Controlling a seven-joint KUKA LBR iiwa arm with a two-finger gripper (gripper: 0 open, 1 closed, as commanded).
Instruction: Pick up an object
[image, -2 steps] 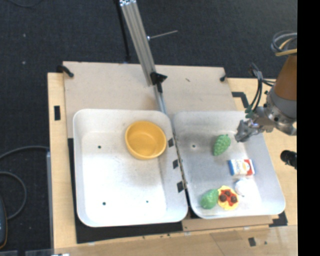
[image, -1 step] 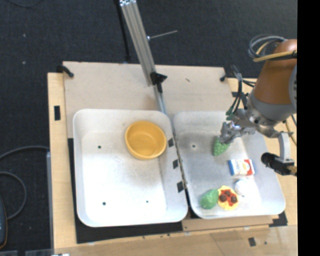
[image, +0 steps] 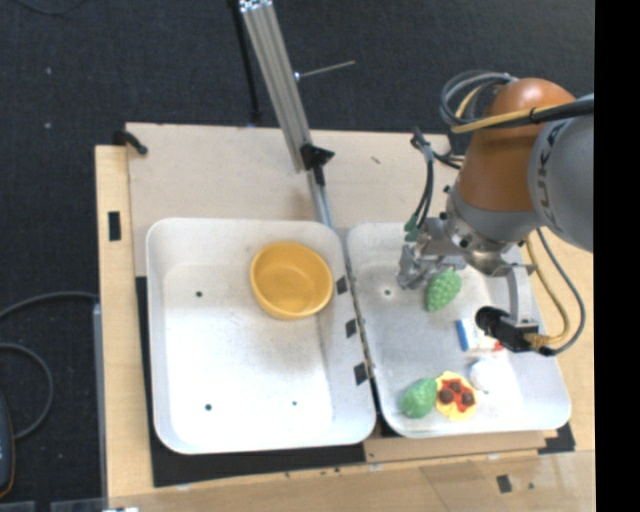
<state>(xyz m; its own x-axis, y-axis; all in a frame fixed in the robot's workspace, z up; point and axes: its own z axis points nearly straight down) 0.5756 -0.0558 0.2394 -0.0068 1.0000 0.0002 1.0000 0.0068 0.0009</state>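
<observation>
The fixed overhead camera looks down at a slant on two white bins set side by side on a pale bench. The arm reaches in from the right, its orange band above the wrist, and the gripper hangs over the upper part of the right bin. Whether it is spread or closed cannot be told from this angle.

Just beside the tool, at its lower right and seemingly touching it, is a bumpy green grape-like object; whether it is pinched or merely lies against the tool is not clear. Further down and right of the tool lies a small blue piece, with a white object below it. Well below the tool, near the bin's front edge, sit a second green object and, touching it on the right, a yellow object with red and dark spots.

To the tool's left, across the divide between the bins, a yellow bowl stands upright in the upper part of the left bin. A slanted metal rail rises from behind the bins, above and left of the tool.
</observation>
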